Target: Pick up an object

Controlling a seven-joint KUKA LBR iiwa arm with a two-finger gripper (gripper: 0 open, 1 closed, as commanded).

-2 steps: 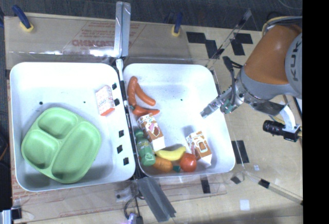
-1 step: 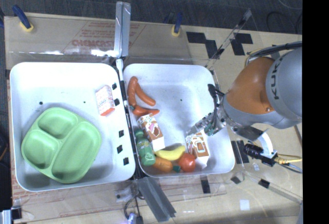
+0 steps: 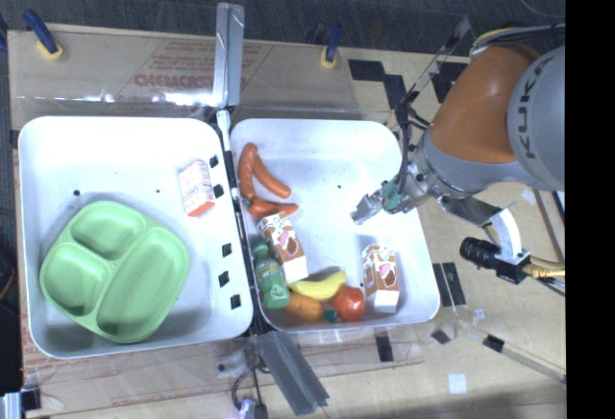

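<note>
My gripper (image 3: 368,208) hangs over the right side of the right bin (image 3: 317,138), with nothing visible between its fingers. Just below it stands a small carton (image 3: 381,278). Along the bin's left and front lie a sausage (image 3: 259,173), a carrot (image 3: 272,209), a second carton (image 3: 284,246), a green bottle (image 3: 271,281), a banana (image 3: 320,285), an orange piece (image 3: 303,308) and a tomato (image 3: 350,304).
The left bin (image 3: 58,143) holds a green divided plate (image 3: 113,270) and a small orange-and-white box (image 3: 196,187). A metal divider bar (image 3: 229,52) stands between the bins at the back. The arm's grey and orange body (image 3: 485,119) reaches in from the right.
</note>
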